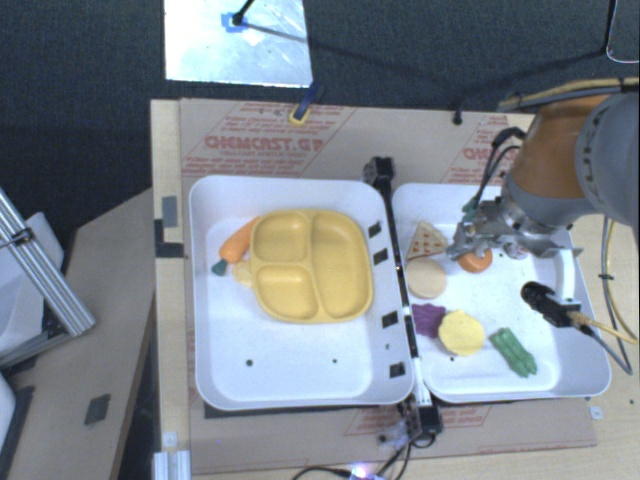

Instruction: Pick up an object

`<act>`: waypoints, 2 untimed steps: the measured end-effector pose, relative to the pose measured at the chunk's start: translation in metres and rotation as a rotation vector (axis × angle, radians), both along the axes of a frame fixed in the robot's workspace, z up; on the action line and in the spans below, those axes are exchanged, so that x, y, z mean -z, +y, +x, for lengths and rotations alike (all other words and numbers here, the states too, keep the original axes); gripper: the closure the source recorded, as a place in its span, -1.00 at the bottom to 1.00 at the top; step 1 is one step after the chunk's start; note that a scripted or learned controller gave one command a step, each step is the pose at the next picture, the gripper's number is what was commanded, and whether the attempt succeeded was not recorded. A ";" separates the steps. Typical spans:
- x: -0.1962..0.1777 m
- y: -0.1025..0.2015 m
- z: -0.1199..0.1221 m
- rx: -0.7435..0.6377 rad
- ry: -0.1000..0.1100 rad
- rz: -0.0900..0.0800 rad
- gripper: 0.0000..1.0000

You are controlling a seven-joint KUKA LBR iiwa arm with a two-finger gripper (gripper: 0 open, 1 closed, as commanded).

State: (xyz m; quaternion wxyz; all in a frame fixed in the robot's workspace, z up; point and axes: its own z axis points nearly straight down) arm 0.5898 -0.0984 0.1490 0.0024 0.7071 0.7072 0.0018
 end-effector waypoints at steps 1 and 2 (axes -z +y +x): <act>-0.064 -0.004 0.002 -0.004 -0.003 -0.001 1.00; -0.076 -0.004 0.003 -0.004 0.002 0.001 1.00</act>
